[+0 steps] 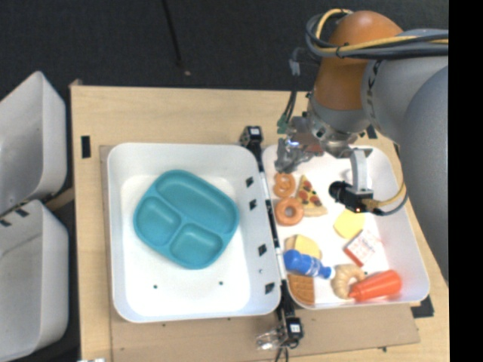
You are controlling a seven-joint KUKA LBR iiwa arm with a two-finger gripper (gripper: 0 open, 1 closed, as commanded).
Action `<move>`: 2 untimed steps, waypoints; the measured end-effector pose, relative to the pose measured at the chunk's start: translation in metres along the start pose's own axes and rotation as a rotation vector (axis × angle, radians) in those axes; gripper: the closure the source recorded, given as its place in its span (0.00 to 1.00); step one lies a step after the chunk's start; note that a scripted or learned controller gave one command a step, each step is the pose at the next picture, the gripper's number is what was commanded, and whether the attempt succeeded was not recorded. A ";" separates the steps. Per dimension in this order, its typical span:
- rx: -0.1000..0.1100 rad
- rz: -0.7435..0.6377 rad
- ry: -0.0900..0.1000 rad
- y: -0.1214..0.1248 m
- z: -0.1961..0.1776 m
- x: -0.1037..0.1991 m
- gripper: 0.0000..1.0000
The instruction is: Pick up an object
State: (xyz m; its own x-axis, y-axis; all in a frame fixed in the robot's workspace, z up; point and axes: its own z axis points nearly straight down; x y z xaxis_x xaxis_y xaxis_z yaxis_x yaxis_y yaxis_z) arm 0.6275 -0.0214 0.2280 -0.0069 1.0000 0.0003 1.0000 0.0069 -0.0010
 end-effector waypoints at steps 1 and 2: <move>-0.003 0.001 0.000 0.027 -0.020 0.042 1.00; 0.002 0.004 -0.002 0.025 -0.004 0.051 1.00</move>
